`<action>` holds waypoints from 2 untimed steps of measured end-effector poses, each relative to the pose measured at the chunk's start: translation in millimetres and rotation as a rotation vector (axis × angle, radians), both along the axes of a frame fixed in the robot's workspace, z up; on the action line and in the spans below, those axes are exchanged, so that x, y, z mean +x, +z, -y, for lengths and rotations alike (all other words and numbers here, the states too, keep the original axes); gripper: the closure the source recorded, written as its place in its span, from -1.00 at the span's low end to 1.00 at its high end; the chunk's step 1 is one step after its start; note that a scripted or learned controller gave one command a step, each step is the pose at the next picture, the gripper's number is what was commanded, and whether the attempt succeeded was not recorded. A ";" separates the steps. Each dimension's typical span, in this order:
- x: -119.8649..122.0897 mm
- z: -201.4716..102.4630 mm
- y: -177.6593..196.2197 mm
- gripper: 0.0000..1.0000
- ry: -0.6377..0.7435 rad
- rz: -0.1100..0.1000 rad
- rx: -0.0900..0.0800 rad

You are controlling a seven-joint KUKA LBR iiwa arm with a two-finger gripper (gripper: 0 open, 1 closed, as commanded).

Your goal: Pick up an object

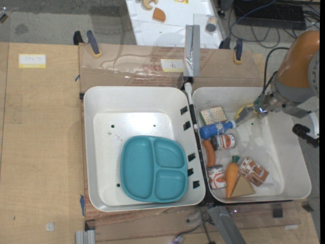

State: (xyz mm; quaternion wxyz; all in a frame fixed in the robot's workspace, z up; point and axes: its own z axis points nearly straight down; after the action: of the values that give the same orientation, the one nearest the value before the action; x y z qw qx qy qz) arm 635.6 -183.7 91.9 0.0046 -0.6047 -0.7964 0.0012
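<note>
two cans (223,142), one carrot (231,177), one blue bottle (216,130), one teal tray (153,169)

Teal divided plate (153,169) in left bin (96,136) — blue clamps (92,42) behind.

End effector (247,113) over right bin (289,151), perhaps empty.

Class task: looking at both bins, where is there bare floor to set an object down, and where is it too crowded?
Free: the left bin floor behind the teal tray, and the right bin floor right of the carrot. Crowded: the right bin's left side, where blue bottle, cans and carrot cluster.
</note>
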 end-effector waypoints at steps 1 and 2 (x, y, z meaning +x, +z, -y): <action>15.9 -57.7 -2.2 -1.00 0.052 -0.017 -0.005; 11.8 -57.7 3.5 1.00 0.051 -0.033 -0.001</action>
State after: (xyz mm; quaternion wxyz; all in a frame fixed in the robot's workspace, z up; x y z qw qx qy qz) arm 647.5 -126.0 95.4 0.0174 -0.5843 -0.8113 0.0120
